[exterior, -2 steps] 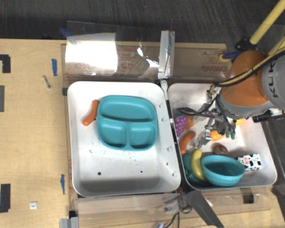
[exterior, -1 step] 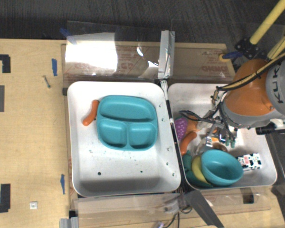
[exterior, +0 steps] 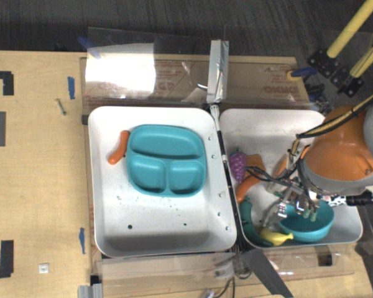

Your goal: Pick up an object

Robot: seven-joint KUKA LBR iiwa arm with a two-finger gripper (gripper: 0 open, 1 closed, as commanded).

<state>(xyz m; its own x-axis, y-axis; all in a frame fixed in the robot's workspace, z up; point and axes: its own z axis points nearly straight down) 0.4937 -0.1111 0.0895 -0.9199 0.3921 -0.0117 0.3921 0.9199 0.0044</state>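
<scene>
Camera view places the two-finger metal gripper (exterior: 293, 208) low in the right white bin (exterior: 268, 124), directly over a blue plastic bowl (exterior: 312, 227). Whether the jaws are parted or closed cannot be told, nor whether anything sits between them. Just below-left of the jaws lies a yellow banana-shaped toy (exterior: 274, 236). Left of the jaws lie an orange carrot-shaped piece (exterior: 247, 188) and purple grapes (exterior: 237, 164).

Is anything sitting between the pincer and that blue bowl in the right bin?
Nothing visible: the pincer hangs right over the blue bowl, and the yellow banana and purple grapes lie off to the side.
</scene>
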